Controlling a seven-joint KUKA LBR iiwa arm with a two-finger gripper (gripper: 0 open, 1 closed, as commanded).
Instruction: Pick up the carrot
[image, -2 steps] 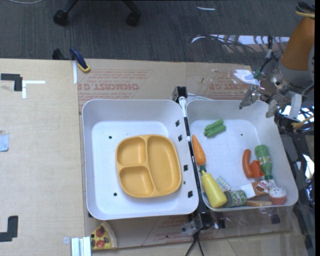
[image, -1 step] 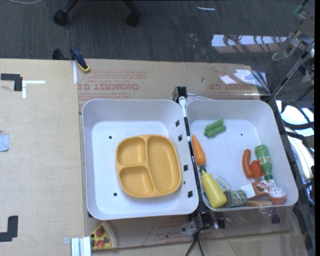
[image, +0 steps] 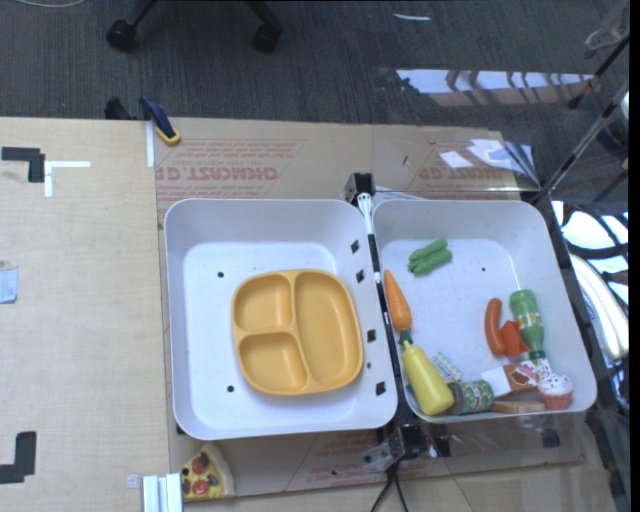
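An orange carrot (image: 397, 302) with a green top lies in the right bin (image: 535, 232), close against its left wall, pointing up and down the view. Just below it a yellow bottle (image: 427, 380) lies tilted, its tip near the carrot's green end.
The left bin (image: 190, 300) holds a yellow three-part plate (image: 297, 330). The right bin also holds green pea pods (image: 430, 256), a red sausage (image: 493, 327), a green bottle (image: 527, 318), a small can (image: 470, 396) and other toy food at its lower right. A pizza slice (image: 203, 474) lies outside.
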